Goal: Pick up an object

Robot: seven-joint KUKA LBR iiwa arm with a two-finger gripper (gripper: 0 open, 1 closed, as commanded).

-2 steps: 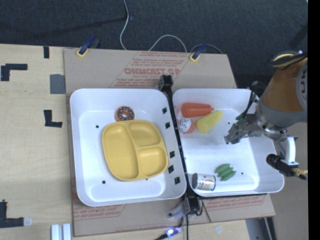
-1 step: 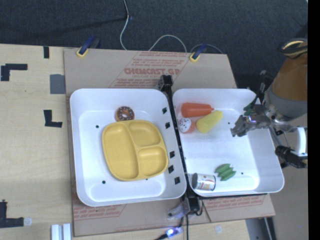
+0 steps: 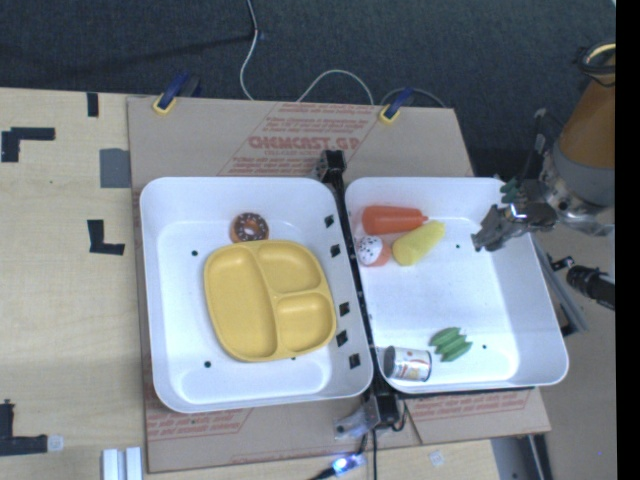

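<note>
One fixed camera looks down at a slant (from fairly high) on both white bins (image 3: 160, 268) side by side

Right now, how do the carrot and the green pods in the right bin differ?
The carrot is orange and long; the green pods are green and smaller. The carrot lies at the far side of the right bin, touching a yellow piece; the green pods lie near the front edge, beside a can. Both lie flat in that bin, apart from the gripper.
</note>
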